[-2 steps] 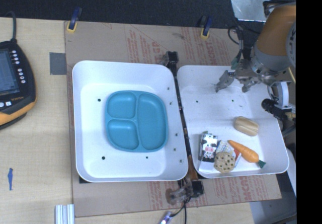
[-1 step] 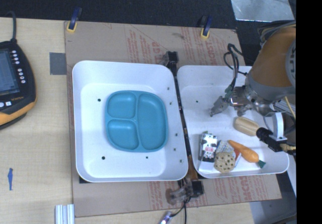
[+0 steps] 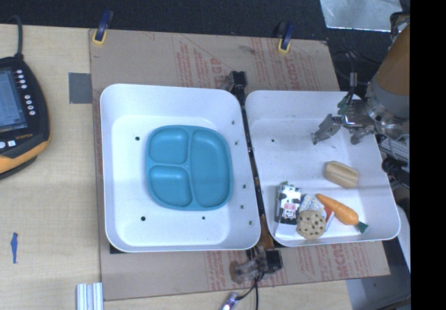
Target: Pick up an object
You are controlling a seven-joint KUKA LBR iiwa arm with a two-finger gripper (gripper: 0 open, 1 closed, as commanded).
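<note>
Objects for picking lie in the right bin: a tan roll near the middle right, and toward the near edge a carrot, a round cookie and a small black-and-white carton. Carton and cookie touch; the carrot lies just beside the cookie, its green tip pointing to the bin's near right corner. The roll sits apart from these three.

Jaws hang over the far right part of the same bin, spread, with nothing between them. They are well apart from the roll, which lies nearer the camera. The arm comes in from the right.

The left bin holds a blue divided plate with three sections, lying flat at its centre. Both bins rest on a cardboard sheet on the desk; two clamps pin the sheet's far edge. A pendant with a screen lies at the desk's left edge.
</note>
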